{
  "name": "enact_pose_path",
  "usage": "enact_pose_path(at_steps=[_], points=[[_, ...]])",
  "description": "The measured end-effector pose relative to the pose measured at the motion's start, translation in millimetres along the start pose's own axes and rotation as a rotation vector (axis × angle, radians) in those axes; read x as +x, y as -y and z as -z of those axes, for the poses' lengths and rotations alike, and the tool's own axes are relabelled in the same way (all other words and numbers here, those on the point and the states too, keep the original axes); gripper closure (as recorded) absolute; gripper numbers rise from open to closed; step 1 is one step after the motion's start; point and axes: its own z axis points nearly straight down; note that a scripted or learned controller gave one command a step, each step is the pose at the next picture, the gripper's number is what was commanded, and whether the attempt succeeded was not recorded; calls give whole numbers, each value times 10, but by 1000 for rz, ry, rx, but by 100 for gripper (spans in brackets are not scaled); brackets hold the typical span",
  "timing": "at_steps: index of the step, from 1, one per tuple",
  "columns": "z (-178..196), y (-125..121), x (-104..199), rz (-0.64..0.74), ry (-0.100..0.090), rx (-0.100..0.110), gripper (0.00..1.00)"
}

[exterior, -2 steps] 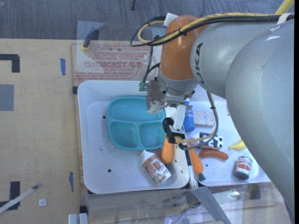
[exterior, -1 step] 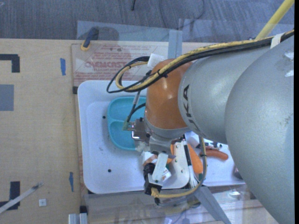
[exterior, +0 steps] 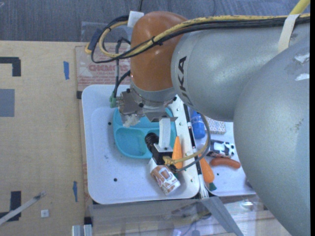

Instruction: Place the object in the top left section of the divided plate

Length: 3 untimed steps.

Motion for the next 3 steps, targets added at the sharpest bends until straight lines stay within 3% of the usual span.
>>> enact_pose_path(at_steps=[1,2,3], points=[[205,341,-239,-67,0,6,100],[-209,709,91,348,-1,5,100],[318,-511,-451,546,1,-2,100]])
